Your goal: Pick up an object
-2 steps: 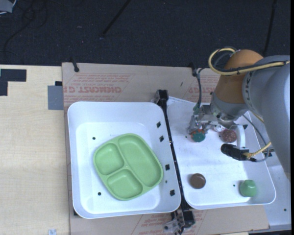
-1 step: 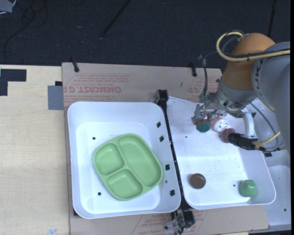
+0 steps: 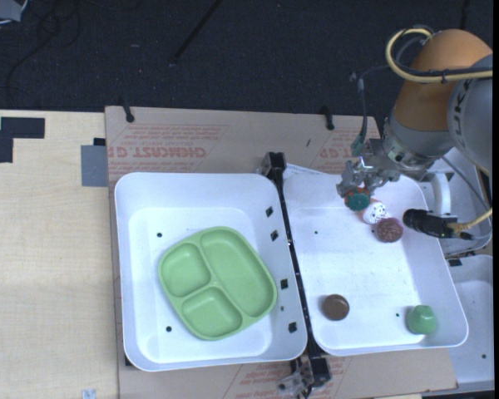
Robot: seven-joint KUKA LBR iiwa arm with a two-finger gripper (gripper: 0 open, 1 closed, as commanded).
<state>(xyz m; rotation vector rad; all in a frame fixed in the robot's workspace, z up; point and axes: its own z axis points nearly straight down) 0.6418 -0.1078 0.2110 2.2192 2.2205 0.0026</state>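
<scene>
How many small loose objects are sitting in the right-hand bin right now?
5. A teal piece under the gripper, a white spotted ball and a reddish-brown disc near the far right, a brown disc near front, a green block front right. The gripper may hide more.

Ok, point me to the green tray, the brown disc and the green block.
Green tray [image 3: 217, 283], camera view: middle where its dividers meet.
Brown disc [image 3: 335, 307], camera view: centre of its top face.
Green block [image 3: 421, 319], camera view: middle of its top.
</scene>
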